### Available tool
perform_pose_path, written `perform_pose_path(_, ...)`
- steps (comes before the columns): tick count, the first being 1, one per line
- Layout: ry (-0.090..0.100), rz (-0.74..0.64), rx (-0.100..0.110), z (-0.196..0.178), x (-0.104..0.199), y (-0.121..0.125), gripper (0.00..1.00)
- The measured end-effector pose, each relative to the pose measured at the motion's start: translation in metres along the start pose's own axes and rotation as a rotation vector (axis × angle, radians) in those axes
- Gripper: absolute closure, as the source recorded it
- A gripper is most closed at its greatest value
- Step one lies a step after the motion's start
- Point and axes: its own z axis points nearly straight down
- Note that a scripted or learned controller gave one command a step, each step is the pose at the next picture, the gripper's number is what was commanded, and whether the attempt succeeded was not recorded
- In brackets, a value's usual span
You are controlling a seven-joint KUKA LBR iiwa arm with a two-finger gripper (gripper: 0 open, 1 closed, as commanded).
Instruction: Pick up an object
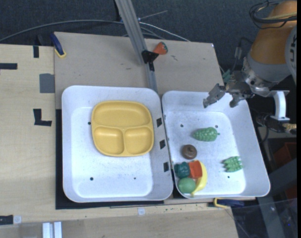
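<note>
Right bin (pixel 249 133) holds six small things, no single target marked. Count: 1 bumpy dark-green oval fruit (pixel 206 134) near bin centre, 1 lighter green ridged leafy piece (pixel 232 163) at 4 o'clock from it, 1 brown round disc (pixel 189 151) at 7 o'clock from the fruit. Below the disc, a tight cluster in the bin's 7 o'clock corner: 1 teal lump (pixel 181 170), 1 orange block (pixel 195 169), 1 smooth pale-green ball (pixel 187 185), 1 curved yellow banana (pixel 203 179) wrapping the cluster's right side. All look like plastic toy food, touching each other in the cluster; the other three lie apart.

Pincer (pixel 223 98) sits over the right bin's 12 o'clock rim, fingers spread, nothing between them. Both fingers (pixel 212 96) are dark grey metal and point toward 8 o'clock. The arm (pixel 271 48) comes in from 2 o'clock, orange band above the wrist, wrist tilted down toward the bin.

Left bin (pixel 76 182): 1 yellow plate (pixel 123 128), smooth, rounded-square, three compartments, lying flat in the upper half. Both bins are shallow white trays with speckled floors, edges touching at the middle.

Tabletop (pixel 100 58) is tan board. 1 grey metal bar (pixel 130 19) runs from 12 o'clock to the bins' seam, with an orange clip (pixel 161 47) just beside it.
</note>
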Motion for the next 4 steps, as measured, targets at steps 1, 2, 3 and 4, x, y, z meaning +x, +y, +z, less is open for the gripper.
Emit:
perform_pose_path(1, 0.000, 0.000, 0.000, 0.000, 0.000, 0.000, 0.00)
perform_pose_path(2, -0.001, 0.001, 0.004, 0.045, 0.004, 0.003, 0.00)
perform_pose_path(3, -0.001, 0.002, 0.006, 0.104, -0.001, 0.009, 0.00)
perform_pose_path(4, -0.001, 0.002, 0.005, 0.149, -0.006, 0.005, 0.00)
